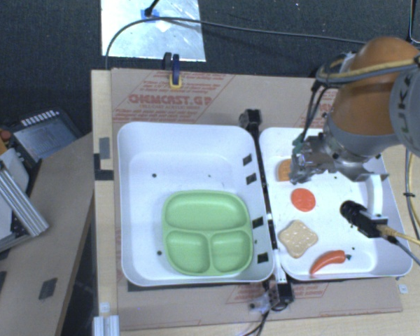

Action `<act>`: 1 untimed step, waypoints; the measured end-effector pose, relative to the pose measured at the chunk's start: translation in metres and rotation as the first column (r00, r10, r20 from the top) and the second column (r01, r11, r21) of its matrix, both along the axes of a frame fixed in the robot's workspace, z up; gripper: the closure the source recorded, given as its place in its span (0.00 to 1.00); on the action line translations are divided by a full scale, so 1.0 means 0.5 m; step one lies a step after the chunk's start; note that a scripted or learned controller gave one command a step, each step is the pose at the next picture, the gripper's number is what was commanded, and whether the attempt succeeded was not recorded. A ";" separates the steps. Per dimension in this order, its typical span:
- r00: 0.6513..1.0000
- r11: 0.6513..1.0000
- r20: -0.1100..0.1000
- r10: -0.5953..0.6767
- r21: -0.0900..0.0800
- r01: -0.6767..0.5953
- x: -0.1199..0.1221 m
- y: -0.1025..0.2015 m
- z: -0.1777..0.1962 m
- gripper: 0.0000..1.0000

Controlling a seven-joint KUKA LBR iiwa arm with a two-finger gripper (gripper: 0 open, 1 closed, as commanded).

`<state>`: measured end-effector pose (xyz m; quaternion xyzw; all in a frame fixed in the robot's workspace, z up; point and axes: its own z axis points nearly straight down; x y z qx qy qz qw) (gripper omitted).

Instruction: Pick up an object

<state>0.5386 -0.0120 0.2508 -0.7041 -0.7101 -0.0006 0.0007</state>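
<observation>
Pincer (301, 172) low in right bin (329, 215); orange piece (284, 170) just beside; pincer opening unclear

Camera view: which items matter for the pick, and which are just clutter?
For the job: end effector, over the right bin; tan round piece next to it; red disc; beige cracker; red pepper.

Lying about: green divided plate in the left bin; foil sheet; yellow clamp.

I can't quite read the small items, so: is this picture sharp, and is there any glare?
Camera view: mostly sharp; the silver sheet at the top glares brightly; the left bin is evenly lit, not washed out; the gripper looks dark and slightly soft.
</observation>
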 end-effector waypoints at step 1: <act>1.000 1.000 0.002 -0.001 -0.001 0.001 0.031 0.087 -0.010 1.00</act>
